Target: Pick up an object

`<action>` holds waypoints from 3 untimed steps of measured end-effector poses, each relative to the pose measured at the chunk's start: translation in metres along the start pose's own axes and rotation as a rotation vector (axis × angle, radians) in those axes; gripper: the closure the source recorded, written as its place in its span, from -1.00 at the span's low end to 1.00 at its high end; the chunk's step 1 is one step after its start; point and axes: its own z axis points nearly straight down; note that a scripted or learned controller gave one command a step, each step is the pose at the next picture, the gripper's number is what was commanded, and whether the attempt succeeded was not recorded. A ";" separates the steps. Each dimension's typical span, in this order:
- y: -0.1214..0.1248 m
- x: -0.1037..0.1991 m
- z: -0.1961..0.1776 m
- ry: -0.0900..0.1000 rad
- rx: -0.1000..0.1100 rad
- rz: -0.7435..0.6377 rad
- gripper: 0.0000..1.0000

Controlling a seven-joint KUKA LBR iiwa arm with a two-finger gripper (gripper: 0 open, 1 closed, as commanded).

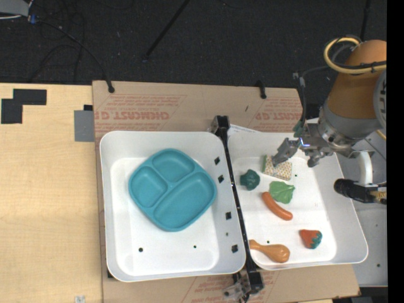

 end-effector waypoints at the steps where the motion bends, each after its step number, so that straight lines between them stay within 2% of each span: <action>1: 0.001 -0.008 0.048 0.001 0.006 0.001 -1.00; 2: -0.004 -0.008 0.111 0.002 0.007 0.001 -1.00; 3: -0.004 -0.008 0.133 -0.002 0.000 0.000 -1.00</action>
